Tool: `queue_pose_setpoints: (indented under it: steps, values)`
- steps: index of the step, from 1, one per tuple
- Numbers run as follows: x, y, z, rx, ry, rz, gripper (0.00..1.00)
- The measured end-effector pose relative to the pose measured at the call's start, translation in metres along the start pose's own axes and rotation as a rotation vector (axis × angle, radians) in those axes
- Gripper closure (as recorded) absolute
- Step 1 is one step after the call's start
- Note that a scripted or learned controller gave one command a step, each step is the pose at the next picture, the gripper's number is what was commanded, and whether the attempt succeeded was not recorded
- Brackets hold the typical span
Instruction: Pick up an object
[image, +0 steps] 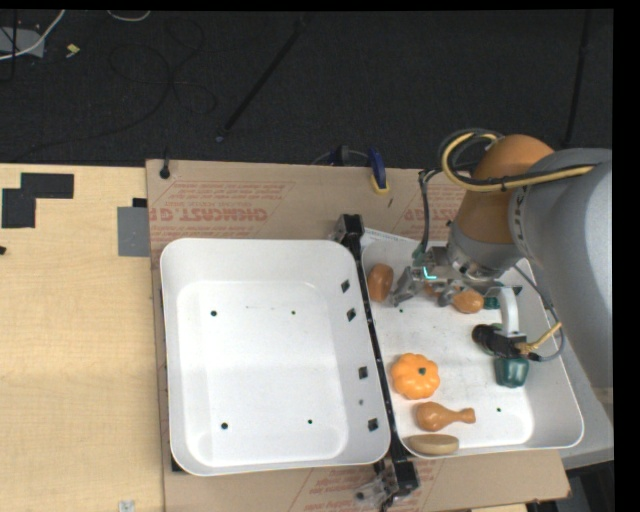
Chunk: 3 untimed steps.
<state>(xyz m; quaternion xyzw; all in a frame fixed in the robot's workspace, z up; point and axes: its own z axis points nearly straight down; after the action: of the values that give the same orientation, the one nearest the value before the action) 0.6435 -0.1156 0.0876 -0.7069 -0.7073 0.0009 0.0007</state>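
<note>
The gripper (432, 283) is down low in the right bin (560, 425), near its far edge. I cannot tell if it is grabbing anything, because the arm (560, 230) hides most of it.

A small orange-brown thing (379, 282) lies just beside it, close to the wall between the two bins. Another small brown thing (467, 299) lies on its other side. A little pumpkin (415, 375) sits in the middle of the bin. A toy drumstick (444, 415) lies nearer the front edge, with a tan oval thing (432, 446) at the front rim. A dark green toy (511, 358) is by the right side.

The gripper could miss. The two small things are round and might roll away when touched. The one by the wall could get pushed against it and slip out.
</note>
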Motion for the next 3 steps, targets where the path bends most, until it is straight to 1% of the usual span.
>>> queue_pose_setpoints:
  steps: [1, 2, 3]
  values:
    - [0.019, -0.002, -0.001, 0.003, -0.012, 0.003, 0.00]
    - [-0.001, -0.077, -0.082, 0.002, 0.001, 0.005, 0.00]
    - [0.009, -0.002, 0.004, -0.002, 0.000, -0.002, 0.00]
